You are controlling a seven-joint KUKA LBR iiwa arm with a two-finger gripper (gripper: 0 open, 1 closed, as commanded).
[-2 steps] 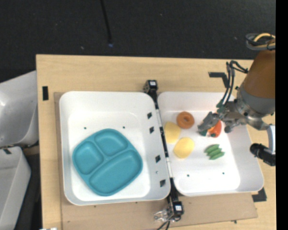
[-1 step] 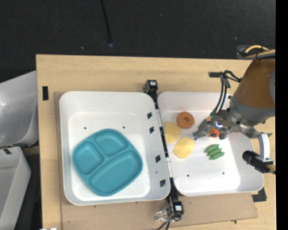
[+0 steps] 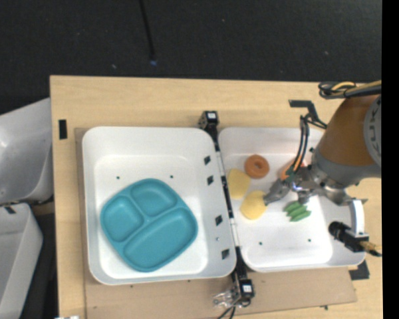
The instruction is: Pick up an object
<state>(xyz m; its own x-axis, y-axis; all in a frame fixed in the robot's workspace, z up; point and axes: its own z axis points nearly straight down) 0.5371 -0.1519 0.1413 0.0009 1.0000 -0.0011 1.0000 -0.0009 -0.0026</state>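
Lying in left bin (image 3: 93, 178): blue divided plate (image 3: 149, 224). Right bin (image 3: 279, 254): two yellow pieces (image 3: 253, 206), orange ring (image 3: 257, 166), green item (image 3: 296, 211). Gripper (image 3: 284, 190) low beside yellow pieces, nothing visibly held; finger state: cannot tell

Prob. robotics lab: wooden bench (image 3: 186, 98), two white bins (image 3: 93, 178), KUKA arm (image 3: 349, 141).

Yellow lump (image 3: 253, 206) in right bin (image 3: 279, 258)

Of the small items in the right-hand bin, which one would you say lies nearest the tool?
The small green item, lying just below the tool; the round yellow piece, pale yellow piece and orange-brown ring sit further left.
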